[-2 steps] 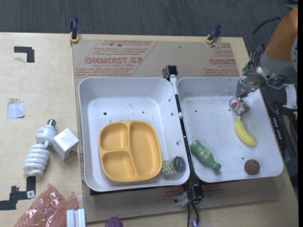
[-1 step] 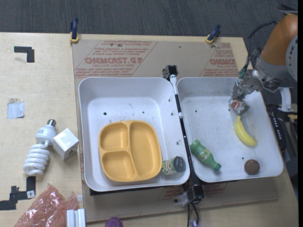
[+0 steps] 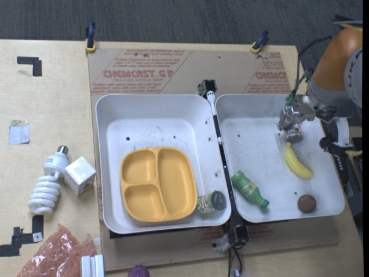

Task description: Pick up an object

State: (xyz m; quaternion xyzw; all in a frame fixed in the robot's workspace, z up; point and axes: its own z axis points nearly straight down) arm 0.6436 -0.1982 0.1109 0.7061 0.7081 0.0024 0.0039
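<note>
The gripper (image 3: 292, 127) hangs in the right bin (image 3: 253, 111) just above the banana (image 3: 297, 162) — whether it is open, I cannot tell.

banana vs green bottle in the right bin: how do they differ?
Colour: the banana is yellow; the green bottle is green with a paler label.
Shape: the banana is curved, the bottle straight with a narrow neck.
Position: the banana lies just below the tool; the bottle lies farther away, near the divider between the bins.
Shared: both lie flat in the right bin, of similar length.
</note>
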